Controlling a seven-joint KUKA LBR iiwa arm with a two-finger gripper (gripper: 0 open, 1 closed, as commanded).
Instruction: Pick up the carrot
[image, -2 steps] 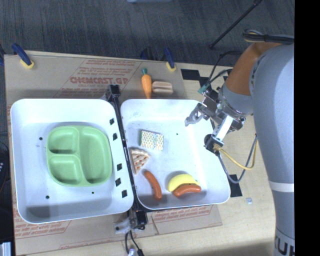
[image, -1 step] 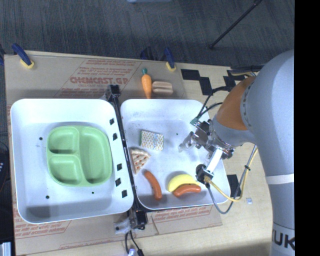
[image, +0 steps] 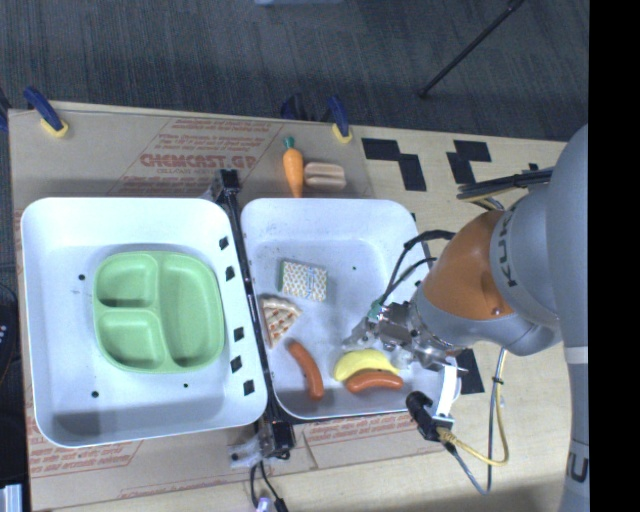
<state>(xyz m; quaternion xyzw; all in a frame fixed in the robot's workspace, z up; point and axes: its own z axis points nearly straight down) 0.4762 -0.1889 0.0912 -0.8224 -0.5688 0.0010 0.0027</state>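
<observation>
Camera view is looking down on the bench, and the pincer (image: 385, 335) is hanging low over the right bin (image: 335, 215), near its front right corner. Its wrist is blocking my sight of the tips, so I cannot tell whether it is open or closed, and nothing is visibly sitting in it.

The carrot (image: 292, 168) is lying well away from the pincer, up and to its left, outside the bin altogether, on the bench just beyond the bin's far rim with its green top pointing away. Just beside it, on the side nearer the pincer, a small hot dog bun (image: 324, 177) is resting.

Right under the pincer a banana (image: 358, 363) and a sausage (image: 374, 380) are lying together; a second sausage (image: 308, 369) is lying further to its left, with a waffle slice (image: 279, 318) and a cracker (image: 303, 280) beyond that. Far to its left, the green divided plate (image: 158, 310) is sitting in the left bin (image: 50, 300).

As I am judging it, the reach has not yet begun. Doing it well is probably meaning lifting clear of the rim first, travelling across to the carrot, turning the wrist so the grip is closing across the narrow body, and coming down on its middle while staying clear of the bun.
</observation>
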